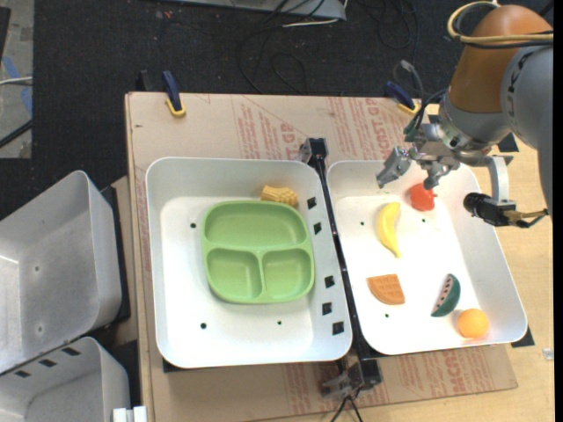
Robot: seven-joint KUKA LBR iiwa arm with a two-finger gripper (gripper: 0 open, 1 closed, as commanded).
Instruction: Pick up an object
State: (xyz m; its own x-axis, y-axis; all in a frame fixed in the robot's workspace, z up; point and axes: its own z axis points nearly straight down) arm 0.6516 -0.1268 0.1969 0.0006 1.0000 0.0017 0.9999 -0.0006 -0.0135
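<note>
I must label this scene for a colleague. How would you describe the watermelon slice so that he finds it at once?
Look in the right bin, near its front right corner. The watermelon slice lies just above the orange ball. It alone has a green rind and red flesh.

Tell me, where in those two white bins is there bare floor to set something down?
Left bin: strips around the green divided plate, widest along the front. Right bin: the middle between yellow banana and watermelon slice. Crowded near the gripper over the red fruit.
</note>
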